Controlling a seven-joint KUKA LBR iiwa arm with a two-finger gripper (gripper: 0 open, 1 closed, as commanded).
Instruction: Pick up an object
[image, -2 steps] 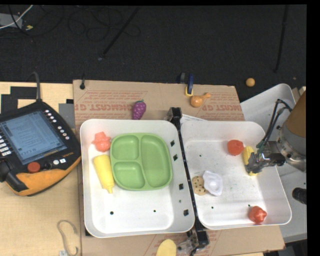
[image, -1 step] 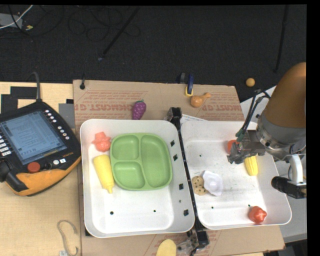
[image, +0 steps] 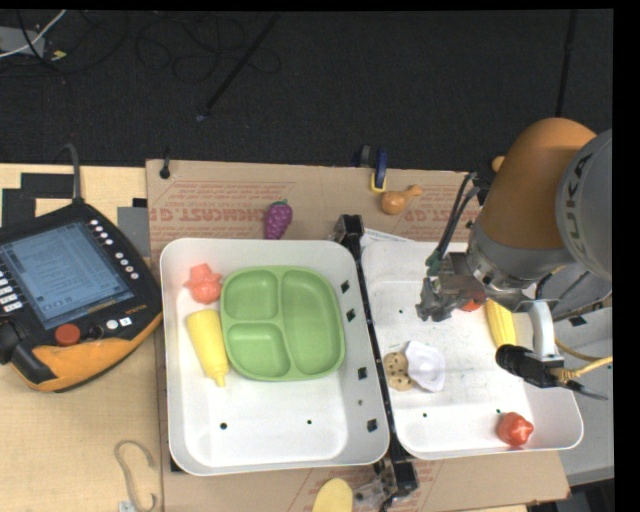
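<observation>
Corn cob just beside end effector

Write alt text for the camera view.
A grey and orange robot arm lowers its gripper into the right white bin, which holds corn, a cookie and a red fruit. The left bin holds a green divided plate, a yellow bottle and a pink toy.

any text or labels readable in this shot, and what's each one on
"KUKA", partly visible, on the grey arm.
Red print along the cardboard sheet behind the bins, repeated and upside down; too blurred to read for certain.
The teach pendant screen shows lines of text, too small to read.
Its button labels are too small to read as well.
</observation>
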